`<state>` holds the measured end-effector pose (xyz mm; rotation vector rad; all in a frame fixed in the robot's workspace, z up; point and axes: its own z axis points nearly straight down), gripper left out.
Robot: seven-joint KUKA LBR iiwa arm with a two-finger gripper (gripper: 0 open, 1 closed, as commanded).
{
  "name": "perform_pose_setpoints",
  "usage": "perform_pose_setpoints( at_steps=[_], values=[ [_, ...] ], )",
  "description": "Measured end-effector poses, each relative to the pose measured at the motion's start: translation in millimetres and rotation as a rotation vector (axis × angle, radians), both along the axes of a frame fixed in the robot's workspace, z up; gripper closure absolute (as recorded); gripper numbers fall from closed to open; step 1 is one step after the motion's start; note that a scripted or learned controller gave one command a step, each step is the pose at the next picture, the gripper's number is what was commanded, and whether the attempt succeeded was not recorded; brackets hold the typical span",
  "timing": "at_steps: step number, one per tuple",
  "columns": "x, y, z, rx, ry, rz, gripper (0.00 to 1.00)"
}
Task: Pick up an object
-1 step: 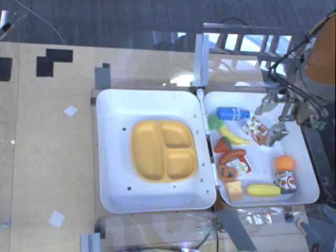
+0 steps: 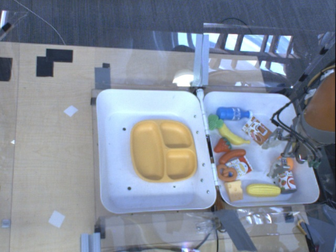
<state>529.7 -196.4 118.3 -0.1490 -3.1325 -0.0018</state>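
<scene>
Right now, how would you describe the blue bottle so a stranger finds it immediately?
Look in the right white bin, along its far edge. The small blue plastic bottle lies on its side there, just above the yellow toy banana. It is that bin's one blue thing.

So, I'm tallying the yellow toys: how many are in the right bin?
2: a yellow plastic banana near the bin's left side, a yellow corn cob along its front wall. Others may be hidden.

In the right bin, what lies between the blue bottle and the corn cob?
In the camera view, a banana, a sausage and a small snack packet lie between the blue bottle and the corn cob.
</scene>
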Motion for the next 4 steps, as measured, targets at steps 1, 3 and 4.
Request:
perform_pose_setpoints(
  at_steps=[1,3,4],
  values=[
    [-15,63,-27,-0.001,-0.014,-0.615,0.0],
    [88,39,-31,0.001,-0.013,-1.111,0.0],
    [101,87,-30,-0.02,0.01,-1.045,0.0]
  ],
)
